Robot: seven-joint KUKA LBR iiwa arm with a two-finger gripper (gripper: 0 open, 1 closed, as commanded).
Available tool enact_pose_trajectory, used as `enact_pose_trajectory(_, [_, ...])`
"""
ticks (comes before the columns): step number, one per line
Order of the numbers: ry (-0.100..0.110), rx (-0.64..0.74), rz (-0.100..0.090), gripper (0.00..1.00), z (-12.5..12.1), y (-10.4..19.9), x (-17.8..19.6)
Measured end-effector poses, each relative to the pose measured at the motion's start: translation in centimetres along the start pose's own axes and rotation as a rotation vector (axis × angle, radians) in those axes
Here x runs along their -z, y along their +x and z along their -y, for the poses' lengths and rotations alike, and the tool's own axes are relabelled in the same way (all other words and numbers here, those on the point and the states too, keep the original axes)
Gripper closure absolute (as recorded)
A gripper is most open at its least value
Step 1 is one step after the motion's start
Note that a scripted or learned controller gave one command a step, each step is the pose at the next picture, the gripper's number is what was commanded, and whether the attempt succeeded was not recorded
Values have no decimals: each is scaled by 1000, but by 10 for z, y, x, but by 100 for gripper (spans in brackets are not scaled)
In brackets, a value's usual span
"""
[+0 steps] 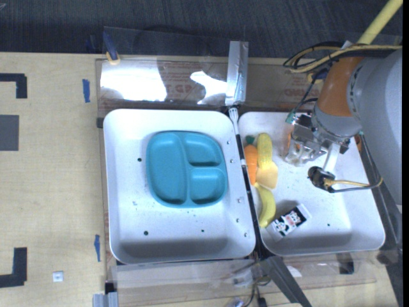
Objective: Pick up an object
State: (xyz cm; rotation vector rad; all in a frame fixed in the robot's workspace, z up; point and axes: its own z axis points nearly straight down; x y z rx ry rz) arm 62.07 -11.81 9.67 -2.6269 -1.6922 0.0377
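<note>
Down at the front of the right bin (358, 235) lies a small black-and-white box (289, 221), with bare floor to its right. Along that bin's left wall sit a carrot (251, 163) and yellow bananas (266, 184). Above open floor, right of the fruit, hangs the gripper (297, 153); its finger spacing cannot be told. Centered in the left bin (121, 171) is a blue plate (186, 168), margins bare.

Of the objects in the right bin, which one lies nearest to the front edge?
The small black-and-white patterned block; the yellow banana and orange carrot lie farther back along the bin's left wall.
</note>
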Motion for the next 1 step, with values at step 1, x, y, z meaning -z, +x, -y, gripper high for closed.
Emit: enact_pose_trajectory(1, [-35, 200, -11, 100, -15, 76, 93])
